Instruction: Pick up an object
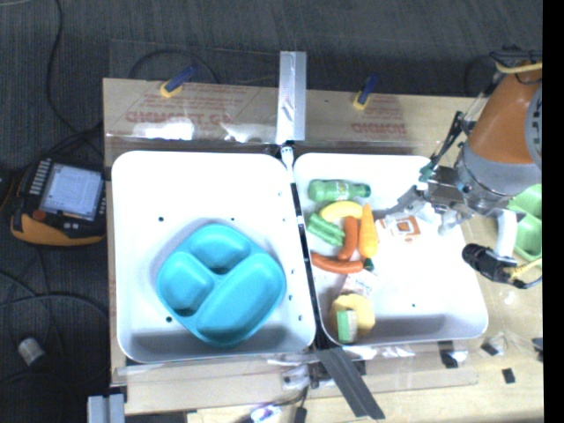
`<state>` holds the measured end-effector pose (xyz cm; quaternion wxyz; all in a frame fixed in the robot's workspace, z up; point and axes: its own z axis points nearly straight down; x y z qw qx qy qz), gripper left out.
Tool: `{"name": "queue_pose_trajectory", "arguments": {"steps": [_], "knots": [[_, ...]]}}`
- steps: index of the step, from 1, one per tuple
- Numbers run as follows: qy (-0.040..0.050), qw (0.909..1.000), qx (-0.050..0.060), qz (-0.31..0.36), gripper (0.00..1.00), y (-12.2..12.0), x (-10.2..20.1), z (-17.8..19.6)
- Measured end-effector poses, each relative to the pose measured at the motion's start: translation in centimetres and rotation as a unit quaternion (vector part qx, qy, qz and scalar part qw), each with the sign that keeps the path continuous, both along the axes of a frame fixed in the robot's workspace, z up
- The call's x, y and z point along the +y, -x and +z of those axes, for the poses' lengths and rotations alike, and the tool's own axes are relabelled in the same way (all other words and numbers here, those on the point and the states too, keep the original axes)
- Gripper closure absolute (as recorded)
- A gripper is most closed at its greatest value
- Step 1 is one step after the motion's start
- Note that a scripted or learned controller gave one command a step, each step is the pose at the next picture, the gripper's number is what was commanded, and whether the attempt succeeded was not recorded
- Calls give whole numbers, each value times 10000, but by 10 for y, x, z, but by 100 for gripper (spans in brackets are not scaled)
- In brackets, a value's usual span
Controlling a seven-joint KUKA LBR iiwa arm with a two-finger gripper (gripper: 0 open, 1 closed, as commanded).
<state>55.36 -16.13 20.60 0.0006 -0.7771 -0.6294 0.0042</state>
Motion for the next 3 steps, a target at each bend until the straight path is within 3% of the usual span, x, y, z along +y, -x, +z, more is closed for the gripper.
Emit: {"name": "queue_pose_trajectory", "arguments": {"steps": [1,2,3], "knots": [[19,9990,-121,-441,0,-30,45,-84],[84,9996,-251,70,0,-38,47,-96],[120,9995,-294,29,100,-40,43,-86]]}}
